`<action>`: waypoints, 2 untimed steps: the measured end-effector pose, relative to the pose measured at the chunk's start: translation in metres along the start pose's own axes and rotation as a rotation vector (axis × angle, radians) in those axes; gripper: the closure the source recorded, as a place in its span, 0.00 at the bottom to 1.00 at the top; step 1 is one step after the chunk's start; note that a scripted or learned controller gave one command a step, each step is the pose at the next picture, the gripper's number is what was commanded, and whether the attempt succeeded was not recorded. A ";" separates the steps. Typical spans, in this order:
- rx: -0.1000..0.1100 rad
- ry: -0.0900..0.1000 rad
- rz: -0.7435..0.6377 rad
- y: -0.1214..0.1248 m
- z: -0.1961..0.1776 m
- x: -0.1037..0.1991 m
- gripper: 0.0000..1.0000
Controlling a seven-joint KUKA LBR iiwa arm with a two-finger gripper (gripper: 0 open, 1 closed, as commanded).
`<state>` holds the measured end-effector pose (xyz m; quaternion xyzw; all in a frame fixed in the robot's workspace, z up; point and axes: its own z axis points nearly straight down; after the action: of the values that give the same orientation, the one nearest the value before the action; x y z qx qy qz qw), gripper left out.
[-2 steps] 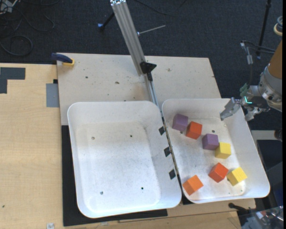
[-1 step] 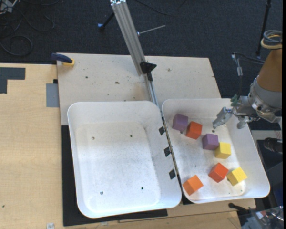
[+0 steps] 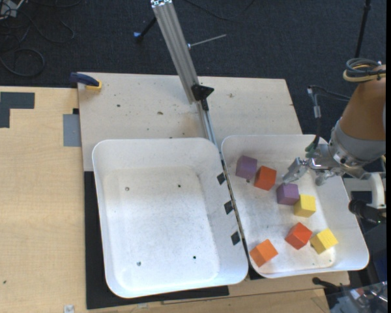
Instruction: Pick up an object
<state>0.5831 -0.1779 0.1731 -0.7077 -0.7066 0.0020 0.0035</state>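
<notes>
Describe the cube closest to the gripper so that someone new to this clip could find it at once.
Look in the right bin, the one the arm reaches over. Just below-left of the gripper lies a purple cube. A second purple cube sits farther left beside a red one; this one instead touches a yellow cube.

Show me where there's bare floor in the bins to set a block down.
The left bin has bare floor wall to wall. In the right bin, the strip beside the divider, below the purple block, is free. Its right half is crowded with blocks under the gripper.
</notes>
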 end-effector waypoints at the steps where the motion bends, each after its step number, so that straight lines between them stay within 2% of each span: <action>1: 0.000 0.000 -0.004 0.004 0.050 0.008 0.00; 2: -0.003 -0.001 0.003 0.004 0.038 0.005 1.00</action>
<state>0.5873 -0.1725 0.1354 -0.7086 -0.7056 0.0012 0.0023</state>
